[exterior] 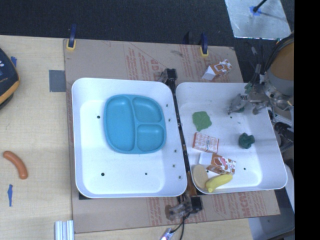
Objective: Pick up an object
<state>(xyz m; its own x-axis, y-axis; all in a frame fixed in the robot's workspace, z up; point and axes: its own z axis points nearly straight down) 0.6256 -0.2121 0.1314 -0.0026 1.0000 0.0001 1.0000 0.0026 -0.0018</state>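
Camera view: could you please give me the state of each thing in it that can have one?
Gripper: over right bin's upper right, holding nothing.
Blue divided plate: flat in left bin, compartments bare.
Banana: lying in right bin's front corner.
Dark green object: loose in right bin.
Sausage: lying on bench, outside bins.

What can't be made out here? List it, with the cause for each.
- Claw: small and blurred in the camera view; whether it is open or shut cannot be told.
- Arm: cut off by the view's right edge.
- Small cartons: print too small to read.
- Dark green lump: too blurred to identify.
- Black and yellow device: cut off by the left edge.
- Beige piece: partly covered by the banana.
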